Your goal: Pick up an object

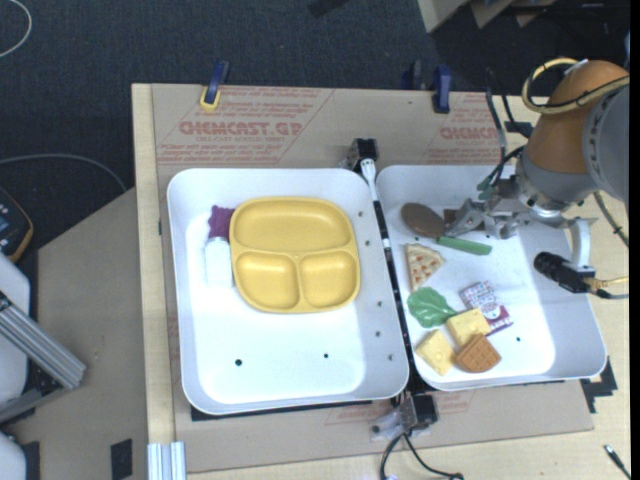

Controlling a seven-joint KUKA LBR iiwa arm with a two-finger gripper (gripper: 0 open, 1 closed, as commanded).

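White plastic forms both shallow bins, which sit side by side on a pale brown board printed with red lettering. Of the two, the left white bin holds a yellow three-compartment plastic plate lying flat toward its far side. A small purple object and a white bottle-like object sit just beside the plate's left edge, the purple one farther from the camera. Everything else lies in the right white bin. A grey arm with an orange band reaches in from the right. Its two-finger gripper sits low over the far part of that bin. How wide the claw stands cannot be told from this angle, and nothing can be seen in its grasp. Just to the gripper's left lies a dark brown oval object. Just on its near side a slim green stick lies flat at a slight slant. Whether the gripper touches either one cannot be made out. Nearer the camera, along the bin's left side, come a tan triangular waffle-patterned slice and then a flat green leaf shape. A small red-and-white printed packet lies to the right of the leaf. At the near edge two yellow cheese-like blocks and a brown waffle square cluster together, touching.
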